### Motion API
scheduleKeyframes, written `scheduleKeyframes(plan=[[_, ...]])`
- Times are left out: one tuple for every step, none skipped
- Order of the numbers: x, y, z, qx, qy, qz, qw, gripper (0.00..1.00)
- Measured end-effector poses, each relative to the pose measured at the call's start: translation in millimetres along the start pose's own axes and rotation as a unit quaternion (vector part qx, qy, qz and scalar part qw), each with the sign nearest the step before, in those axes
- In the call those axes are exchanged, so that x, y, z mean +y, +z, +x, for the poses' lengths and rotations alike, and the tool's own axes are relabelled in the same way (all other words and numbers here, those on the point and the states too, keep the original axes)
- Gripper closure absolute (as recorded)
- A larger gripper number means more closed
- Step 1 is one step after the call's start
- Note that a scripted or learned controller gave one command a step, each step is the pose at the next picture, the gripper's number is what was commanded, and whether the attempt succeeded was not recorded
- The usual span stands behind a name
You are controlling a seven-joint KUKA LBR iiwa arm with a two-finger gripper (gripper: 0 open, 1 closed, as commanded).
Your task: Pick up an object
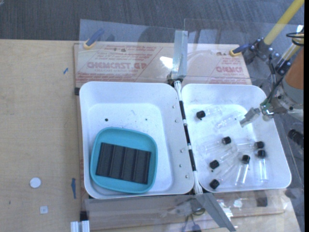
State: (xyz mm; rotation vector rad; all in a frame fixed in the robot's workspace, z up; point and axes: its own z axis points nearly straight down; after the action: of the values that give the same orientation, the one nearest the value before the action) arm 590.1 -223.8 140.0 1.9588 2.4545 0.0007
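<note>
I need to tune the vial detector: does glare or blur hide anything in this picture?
Camera view: glare whitens the clear panel behind the bins; the clear vials nearly vanish against the right bin, their black caps standing out; the hand looks soft and slightly blurred.

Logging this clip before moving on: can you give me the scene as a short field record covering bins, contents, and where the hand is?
left bin: holds a teal tray with a black ridged insert
right bin: several clear vials with black caps, lying scattered, e.g. one vial
loose cap: black, near the back of the right bin
hand: over the right bin's right side, above the vials
grasp: no vial seen between its fingers
arm: enters from the right
</note>
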Motion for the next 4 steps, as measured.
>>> scheduleKeyframes(plan=[[25,-106,-6,-0.001,-0.037,-0.002,0.9993,0.00],[-25,9,47,0.000,-0.022,0.000,0.9998,0.00],[-60,48,35,0.001,-0.046,-0.006,0.9989,0.00],[-99,21,62,0.001,-0.059,0.000,0.9982,0.00]])
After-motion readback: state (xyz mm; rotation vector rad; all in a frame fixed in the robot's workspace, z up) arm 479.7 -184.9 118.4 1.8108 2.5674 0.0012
